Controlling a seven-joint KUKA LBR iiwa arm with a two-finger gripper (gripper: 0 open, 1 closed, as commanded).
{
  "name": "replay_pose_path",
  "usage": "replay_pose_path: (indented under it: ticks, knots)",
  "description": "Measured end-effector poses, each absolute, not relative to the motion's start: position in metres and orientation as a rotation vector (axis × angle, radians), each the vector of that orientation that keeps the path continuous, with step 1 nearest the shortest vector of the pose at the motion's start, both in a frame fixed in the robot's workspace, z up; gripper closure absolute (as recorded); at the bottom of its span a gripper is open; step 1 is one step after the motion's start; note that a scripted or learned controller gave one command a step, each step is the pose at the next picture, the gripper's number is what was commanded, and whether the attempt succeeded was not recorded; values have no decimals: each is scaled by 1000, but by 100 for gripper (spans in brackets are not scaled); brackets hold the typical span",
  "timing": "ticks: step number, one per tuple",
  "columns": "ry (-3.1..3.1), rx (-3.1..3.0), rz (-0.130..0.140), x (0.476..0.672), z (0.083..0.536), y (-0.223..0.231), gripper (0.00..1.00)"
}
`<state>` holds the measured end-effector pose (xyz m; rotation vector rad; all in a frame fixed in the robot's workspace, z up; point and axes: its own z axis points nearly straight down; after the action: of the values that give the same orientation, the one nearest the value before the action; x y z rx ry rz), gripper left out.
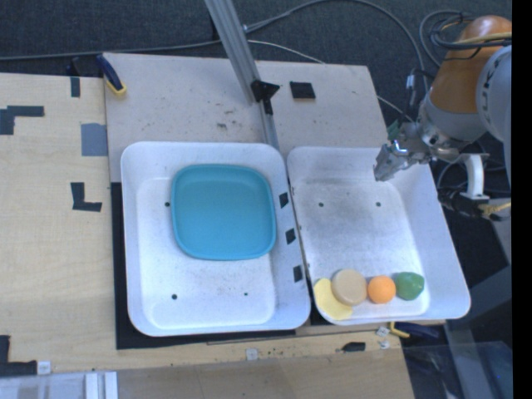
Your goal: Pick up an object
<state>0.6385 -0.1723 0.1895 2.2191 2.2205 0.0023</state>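
Hand sits over the far right part of the right bin; whether it is open or closed cannot be told, and nothing is seen in it. The objects lie in a row along that bin's near edge, well apart from the hand: yellow piece, tan disc touching it, orange ball, green object. Left bin holds a blue plate. A grey bar slants across the counter at the far side.
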Motion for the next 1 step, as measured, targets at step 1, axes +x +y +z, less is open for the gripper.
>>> replay_pose_path:
  ticks: [1]
  knots:
    - [2219, 2219, 3, 639, 251, -177, 100]
